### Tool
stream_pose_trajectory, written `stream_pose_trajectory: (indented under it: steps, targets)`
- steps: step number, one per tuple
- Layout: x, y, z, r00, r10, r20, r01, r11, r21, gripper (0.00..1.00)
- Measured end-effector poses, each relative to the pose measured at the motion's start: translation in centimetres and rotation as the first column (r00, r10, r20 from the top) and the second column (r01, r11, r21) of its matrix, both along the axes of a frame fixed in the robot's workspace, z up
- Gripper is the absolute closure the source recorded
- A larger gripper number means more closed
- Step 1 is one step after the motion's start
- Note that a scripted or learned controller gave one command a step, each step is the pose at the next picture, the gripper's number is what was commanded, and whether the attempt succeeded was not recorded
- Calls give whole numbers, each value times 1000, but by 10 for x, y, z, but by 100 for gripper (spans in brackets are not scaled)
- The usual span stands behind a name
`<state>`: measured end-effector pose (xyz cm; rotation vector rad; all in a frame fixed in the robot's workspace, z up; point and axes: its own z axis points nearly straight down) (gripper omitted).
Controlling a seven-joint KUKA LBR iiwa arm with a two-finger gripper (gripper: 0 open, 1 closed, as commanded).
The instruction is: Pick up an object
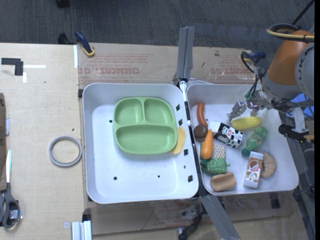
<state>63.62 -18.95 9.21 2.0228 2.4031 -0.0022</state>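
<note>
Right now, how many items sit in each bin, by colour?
Left bin:
Green: 1, the divided plate
Yellow: 1, a slice

Right bin:
Orange or red: 2
Yellow: 1
Green: 2
Brown: 3
White cartons: 2

Total: 12

Scissors [9,207] cut off at left edge; arm [295,59] at right.

The grey arm [295,66] reaches in from the right, its orange band uppermost. Its wrist bends downward and leftward, ending in the gripper [239,109], held low.
</note>
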Motion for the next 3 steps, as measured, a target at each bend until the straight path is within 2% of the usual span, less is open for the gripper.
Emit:
stream_pose_trajectory:
  steps: [1,2,3]
  targets:
    - [-63,6,0,994,-109,1,109,994,0,0]
    - [-63,5,9,994,-113,2,113,994,0,100]
    - [-104,-2,5,969,-246,-1,246,969,2,100]
